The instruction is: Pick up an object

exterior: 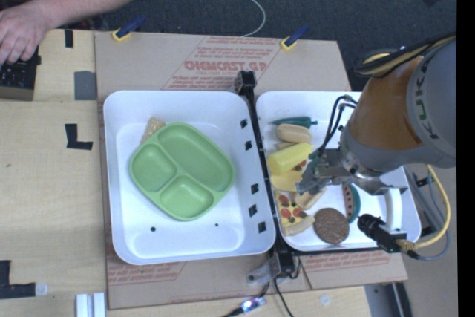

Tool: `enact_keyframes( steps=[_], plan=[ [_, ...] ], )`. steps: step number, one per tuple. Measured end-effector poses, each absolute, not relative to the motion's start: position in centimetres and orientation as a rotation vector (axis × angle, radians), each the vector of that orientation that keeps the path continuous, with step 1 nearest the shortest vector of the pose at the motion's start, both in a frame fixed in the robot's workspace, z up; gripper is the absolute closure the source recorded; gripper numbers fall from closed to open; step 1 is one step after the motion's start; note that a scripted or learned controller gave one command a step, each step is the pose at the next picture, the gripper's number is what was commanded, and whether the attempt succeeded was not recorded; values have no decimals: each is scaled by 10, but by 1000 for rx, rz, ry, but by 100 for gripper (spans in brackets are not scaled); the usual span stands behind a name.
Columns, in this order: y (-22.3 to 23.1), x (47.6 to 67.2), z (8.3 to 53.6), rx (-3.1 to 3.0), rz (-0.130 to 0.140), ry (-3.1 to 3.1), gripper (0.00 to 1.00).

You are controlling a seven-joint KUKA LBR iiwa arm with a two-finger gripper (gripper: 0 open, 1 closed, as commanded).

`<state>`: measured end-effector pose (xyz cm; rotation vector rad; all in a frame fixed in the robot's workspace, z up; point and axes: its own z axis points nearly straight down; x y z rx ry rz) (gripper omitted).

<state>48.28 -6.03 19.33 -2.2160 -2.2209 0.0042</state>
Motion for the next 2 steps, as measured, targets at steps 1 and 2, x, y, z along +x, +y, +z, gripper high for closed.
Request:
enact_keyframes(
  steps=[1,2],
  plan=[
    [3,485,315,-2214,-14,-2237,100],
    [22,496,226,-2215,10,-2220,100]
  ],
)
